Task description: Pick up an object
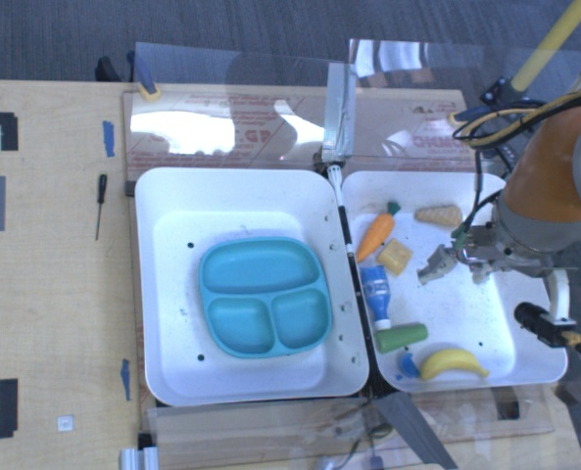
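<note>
Nearest the front edge of my right-hand shallow white bin (pixel 540 360) lies a yellow plastic banana (pixel 453 363), curved, with a small blue piece (pixel 409 364) just beside its left end. Just behind them a dark green cylinder-shaped toy (pixel 401 336) lies on its side against the bin's left wall. Touching its upper left end is a blue and white tube (pixel 375 295) that runs along the same wall. Farther back sits a pale yellow block (pixel 396 257), and just behind that an orange plastic carrot with a green tip (pixel 376 234), tilted toward the dividing wall. Near the back of the bin rests a tan bread-shaped piece (pixel 438 215).

My gripper (pixel 437 265) hangs over the middle of this bin, to the right of the yellow block and apart from it, fingers spread and with nothing between them. My grey arm with its orange band (pixel 550 169) comes in from the right, cables looped over it.

In the left-hand white bin (pixel 163 204) a light blue plastic divided tray with three compartments (pixel 266 297) lies flat near the centre.

On the wooden desk (pixel 45 262) to the left, a thin black screwdriver (pixel 100 202) lies well apart from both bins.
</note>
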You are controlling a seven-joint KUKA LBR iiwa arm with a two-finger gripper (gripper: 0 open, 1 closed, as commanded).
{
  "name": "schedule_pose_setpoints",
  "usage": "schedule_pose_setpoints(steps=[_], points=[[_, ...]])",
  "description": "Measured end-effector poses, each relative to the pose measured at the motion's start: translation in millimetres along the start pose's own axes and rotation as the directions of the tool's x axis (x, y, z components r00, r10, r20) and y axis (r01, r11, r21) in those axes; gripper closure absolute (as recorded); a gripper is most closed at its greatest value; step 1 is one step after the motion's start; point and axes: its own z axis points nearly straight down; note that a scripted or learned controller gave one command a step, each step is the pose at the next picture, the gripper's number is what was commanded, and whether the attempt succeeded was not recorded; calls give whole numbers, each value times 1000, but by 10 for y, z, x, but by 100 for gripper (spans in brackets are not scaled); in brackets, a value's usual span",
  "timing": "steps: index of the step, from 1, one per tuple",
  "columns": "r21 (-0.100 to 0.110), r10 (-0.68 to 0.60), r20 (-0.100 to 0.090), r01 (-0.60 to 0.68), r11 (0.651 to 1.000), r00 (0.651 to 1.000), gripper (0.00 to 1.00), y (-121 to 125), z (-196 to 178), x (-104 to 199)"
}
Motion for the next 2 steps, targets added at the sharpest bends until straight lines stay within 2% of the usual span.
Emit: schedule_pose_setpoints(steps=[1,2], points=[[-11,-18,3,18,1000,1000,0,540,22,436],[4,15,1,-15,1000,1000,0,950,286,311]])
